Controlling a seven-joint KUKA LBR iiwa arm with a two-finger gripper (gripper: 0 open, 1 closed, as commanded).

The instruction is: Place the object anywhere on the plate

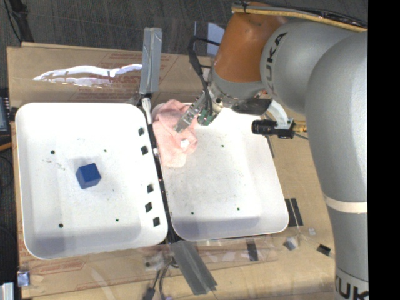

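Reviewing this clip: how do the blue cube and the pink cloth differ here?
The blue cube is a small, rigid block with sharp edges; the pink cloth is larger, soft and crumpled. The cube sits alone in the left bin, far from the arm; the cloth lies in the right bin, at its upper left corner, with the gripper right over it. Both rest on white bin floors.
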